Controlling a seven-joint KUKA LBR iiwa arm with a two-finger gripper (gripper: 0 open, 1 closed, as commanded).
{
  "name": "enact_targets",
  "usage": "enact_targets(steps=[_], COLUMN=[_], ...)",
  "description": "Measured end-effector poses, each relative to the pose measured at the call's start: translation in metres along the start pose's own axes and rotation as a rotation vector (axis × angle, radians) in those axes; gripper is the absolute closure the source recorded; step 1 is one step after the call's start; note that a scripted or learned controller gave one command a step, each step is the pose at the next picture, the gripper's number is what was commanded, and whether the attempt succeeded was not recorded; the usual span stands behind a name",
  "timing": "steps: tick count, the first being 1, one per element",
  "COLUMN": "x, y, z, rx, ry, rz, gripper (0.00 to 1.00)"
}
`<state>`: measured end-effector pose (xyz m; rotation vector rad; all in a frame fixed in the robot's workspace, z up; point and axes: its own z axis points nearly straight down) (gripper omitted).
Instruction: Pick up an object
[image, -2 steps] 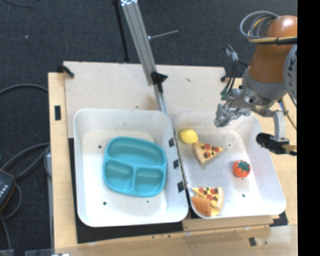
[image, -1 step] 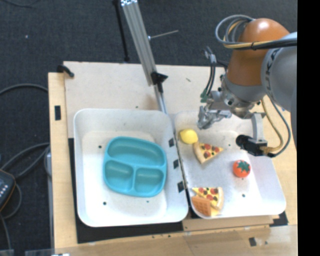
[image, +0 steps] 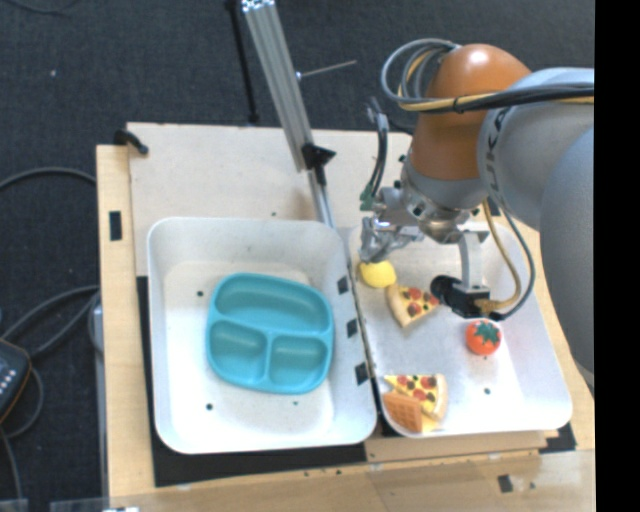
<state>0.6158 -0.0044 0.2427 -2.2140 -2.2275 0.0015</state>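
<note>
My gripper (image: 379, 250) hangs over the far left corner of the right bin (image: 520, 392), by the wall between the two bins. A small yellow lemon-like toy (image: 377, 274) lies directly under its tip, touching or nearly touching it. To the right of the lemon lies a pizza slice toy (image: 412, 304). A red tomato-like toy (image: 483, 338) with a green top sits further right. At the bin's near left corner there is a second pizza slice (image: 418, 385) on a waffle-like piece (image: 408, 412).
The left bin (image: 170, 250) holds a blue divided plate (image: 270, 332). A slanted metal post (image: 290, 95) rises behind the bins. The arm's grey body and cables (image: 500, 270) cover the far right of the right bin.
</note>
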Motion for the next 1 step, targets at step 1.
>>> enact_targets(steps=[1], x=[0.0592], y=[-0.0002], z=[-0.0073], rx=[-0.003], ry=[0.002], rz=[-0.003], gripper=[1.0])
